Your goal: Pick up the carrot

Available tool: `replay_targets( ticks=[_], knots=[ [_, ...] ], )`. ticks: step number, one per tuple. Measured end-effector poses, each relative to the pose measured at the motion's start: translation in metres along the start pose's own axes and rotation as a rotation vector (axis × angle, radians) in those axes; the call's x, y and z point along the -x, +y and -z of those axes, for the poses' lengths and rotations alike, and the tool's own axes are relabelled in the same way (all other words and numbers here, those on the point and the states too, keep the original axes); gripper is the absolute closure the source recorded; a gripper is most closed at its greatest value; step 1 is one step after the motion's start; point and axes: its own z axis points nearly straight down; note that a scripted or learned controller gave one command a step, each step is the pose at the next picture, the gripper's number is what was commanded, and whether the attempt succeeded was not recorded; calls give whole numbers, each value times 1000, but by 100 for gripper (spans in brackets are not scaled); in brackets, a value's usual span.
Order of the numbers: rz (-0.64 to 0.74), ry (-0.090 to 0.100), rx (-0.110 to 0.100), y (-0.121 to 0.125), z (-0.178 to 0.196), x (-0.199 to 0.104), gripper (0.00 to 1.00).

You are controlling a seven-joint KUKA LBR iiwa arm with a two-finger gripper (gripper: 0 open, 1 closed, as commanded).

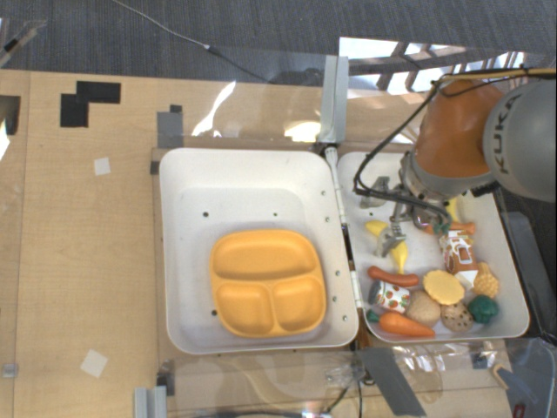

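Overhead, two white bins sit side by side on a pale wooden bench. At far left, black marks [90,101] and small pale squares [103,166] dot the benchtop. The left bin [187,190] holds a yellow divided tray [268,281], one long compartment across its far side and two smaller ones nearer the camera. A grey post [333,98] rises behind the seam where the bins meet.

The right bin [515,307] carries a crowd of toy food. Along its left side a red sausage [393,277] lies slantwise above a small printed carton [393,298]. The carrot [405,324] rests in the bin's near-left corner, close to the front wall, just below the carton and touching or nearly touching a tan potato [424,306]. Its long axis runs almost left to right, tilted slightly down toward the right, with the thick orange end at left and the taper pointing right; a bit of green shows at the thick end. Further right lie a yellow round slice [444,286], a speckled cookie [456,318], a dark green piece [483,308] and a second carton [458,251].

The arm's orange band [452,133] looms over the bin's far half. The gripper [396,240] hangs above a yellow piece [399,253], well apart from the carrot; whether its fingers are spread or closed cannot be told.
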Motion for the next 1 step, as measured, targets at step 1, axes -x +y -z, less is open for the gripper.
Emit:
replay_targets(
  ticks=[1],
  knots=[
    [6, -9, -1, 2, 14, 4, 100]
  ],
)
